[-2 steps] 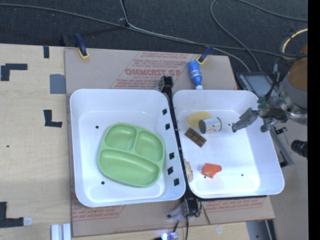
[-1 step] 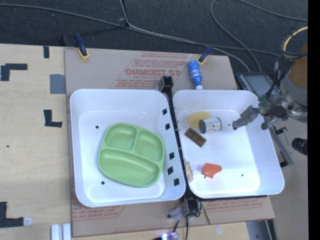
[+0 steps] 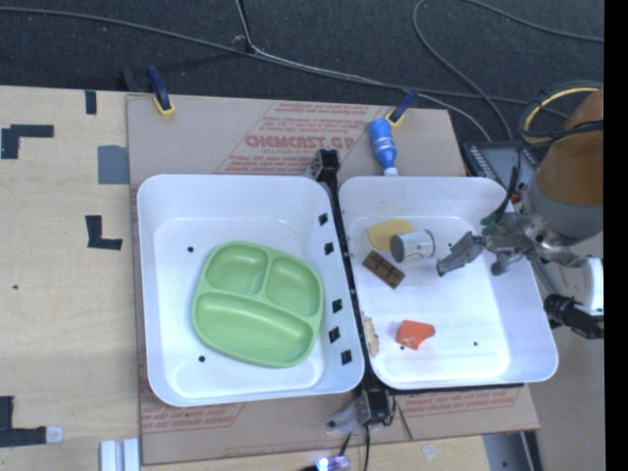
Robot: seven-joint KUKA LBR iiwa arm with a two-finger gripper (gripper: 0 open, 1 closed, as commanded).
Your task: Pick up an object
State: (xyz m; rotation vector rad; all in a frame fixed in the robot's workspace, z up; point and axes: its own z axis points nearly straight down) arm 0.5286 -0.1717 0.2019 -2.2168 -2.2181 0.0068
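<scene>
Pincer (image 3: 471, 253) in right bin (image 3: 510, 361), nothing seen in it; open or closed, can't tell. Nearest obj: small can (image 3: 413, 245), just left. Approach low, centre over can before closing.

dark carpet (image 3: 324, 18), cables (image 3: 294, 62), wooden bench (image 3: 59, 292)

Pincer (image 3: 461, 255) beside small can (image 3: 412, 245), right bin (image 3: 520, 361).

Left of the grey gripper (image 3: 475, 251), a white bin (image 3: 510, 356) holds a yellow piece (image 3: 385, 232), a silvery can (image 3: 413, 245), a brown bar (image 3: 384, 270), perhaps chocolate, and an orange-red lump (image 3: 415, 334). The farther white bin (image 3: 162, 224) carries a pale green divided tray (image 3: 259, 303).
</scene>
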